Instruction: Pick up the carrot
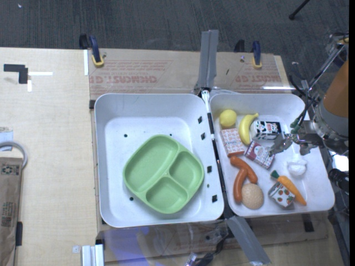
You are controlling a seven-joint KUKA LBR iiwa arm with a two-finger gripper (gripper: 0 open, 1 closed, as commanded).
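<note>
— Is the light good here?
— Yes, bright and even from above. The two white bins (105, 165) look almost washed out, and shadows under things are soft and short.
— Any glare?
— A bluish reflection sits at the bottom edge. The picture is slightly soft, and the dark floor (138, 10) is grainy.

The grey arm reaches in from the right edge, its orange band (339, 93) visible high at the frame's side. Its gripper (284, 143) extends leftward over the right-hand bin (327, 204), hanging above the bin's middle, thin metal fingers pointing left.
</note>
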